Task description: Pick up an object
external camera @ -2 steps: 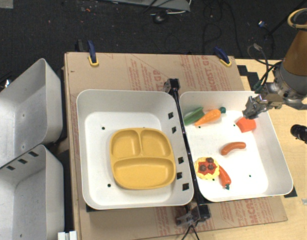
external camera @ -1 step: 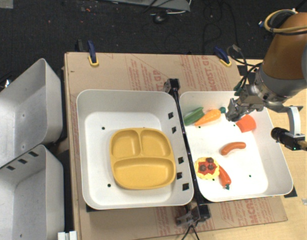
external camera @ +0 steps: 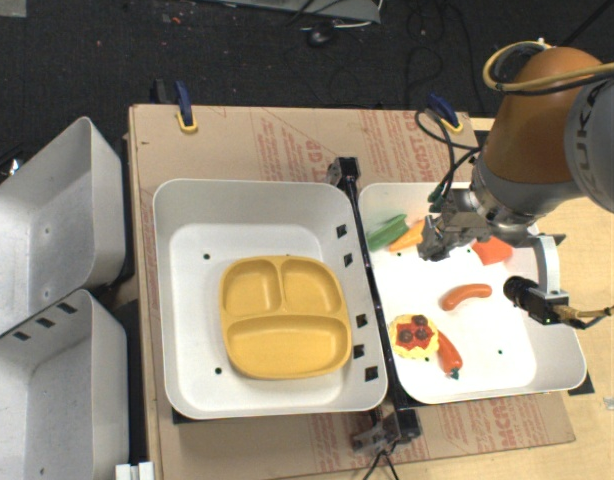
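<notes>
In the right bin (external camera: pixel 517 373) lie several toy foods: a green pepper (external camera: pixel 386 231), an orange carrot piece (external camera: pixel 410 237), a red-orange block (external camera: pixel 492 251), a sausage (external camera: pixel 467 295), a yellow pizza slice with red toppings (external camera: pixel 415 336) and a small red chili (external camera: pixel 449 357). My gripper (external camera: pixel 440 240) hangs low over the far part of this bin, just right of the carrot piece and left of the red-orange block. Nothing shows between its tips, and the arm above hides part of the bin's far wall.
The left bin (external camera: pixel 187 268) holds a yellow divided plate (external camera: pixel 285 316). A black divider with clips (external camera: pixel 359 258) runs between the bins. Two white tubs (external camera: pixel 47 268) stand off the bench at the left.
</notes>
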Available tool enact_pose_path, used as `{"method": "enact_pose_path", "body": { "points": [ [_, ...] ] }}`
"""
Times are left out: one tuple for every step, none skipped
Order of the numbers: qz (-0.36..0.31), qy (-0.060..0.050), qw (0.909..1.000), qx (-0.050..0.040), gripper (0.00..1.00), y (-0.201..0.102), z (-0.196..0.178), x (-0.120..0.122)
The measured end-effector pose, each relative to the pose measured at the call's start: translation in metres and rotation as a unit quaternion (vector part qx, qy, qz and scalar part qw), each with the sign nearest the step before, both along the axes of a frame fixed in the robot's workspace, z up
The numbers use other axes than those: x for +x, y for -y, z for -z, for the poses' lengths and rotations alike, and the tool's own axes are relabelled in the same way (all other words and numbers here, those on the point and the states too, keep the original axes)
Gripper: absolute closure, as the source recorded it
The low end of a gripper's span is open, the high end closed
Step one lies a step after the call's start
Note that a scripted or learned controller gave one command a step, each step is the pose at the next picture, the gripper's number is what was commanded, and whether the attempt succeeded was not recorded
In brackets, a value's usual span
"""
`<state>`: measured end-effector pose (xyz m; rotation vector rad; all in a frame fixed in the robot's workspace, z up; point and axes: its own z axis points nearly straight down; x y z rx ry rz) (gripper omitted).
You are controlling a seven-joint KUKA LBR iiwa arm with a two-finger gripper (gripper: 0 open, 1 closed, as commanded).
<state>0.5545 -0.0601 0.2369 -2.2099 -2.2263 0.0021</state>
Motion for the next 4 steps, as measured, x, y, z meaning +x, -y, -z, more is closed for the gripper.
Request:
{"method": "enact_pose_path", "body": {
  "points": [
    [-0.001,0.001,1.0000,0.0001,1.00,-0.055,-0.005,-0.008],
    [0.000,0.000,1.0000,-0.0003,1.00,-0.105,0.009,-0.025],
    [0.000,0.000,1.0000,-0.0002,1.00,-0.150,0.013,-0.054],
    [0.003,0.001,1.0000,-0.0012,0.00,-0.147,0.013,-0.052]
  ]
}}
